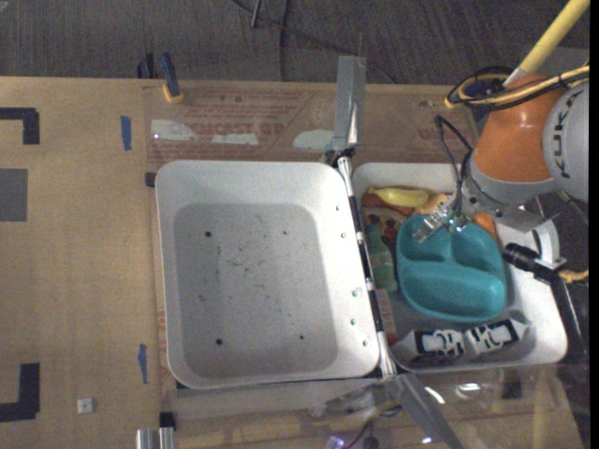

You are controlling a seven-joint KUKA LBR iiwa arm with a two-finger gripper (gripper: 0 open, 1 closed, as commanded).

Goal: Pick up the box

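The metal pincer [438,223], grip state unclear, hangs over the teal plastic tray [452,271], seemingly seeking the black-and-white box [465,339] at lower right.

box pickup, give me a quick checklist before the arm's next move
1. Box located: ok. The black and white box lies along the near wall of the right bin.
2. Box top free: ok, nothing lies on it.
3. Gripper over the box: not ok. It sits above the far left corner of the teal tray.
4. Grasp state: cannot tell.
5. Room beside the box: not ok. The teal tray crowds its far side, the bin wall its near side.
6. Left bin as drop spot: ok.
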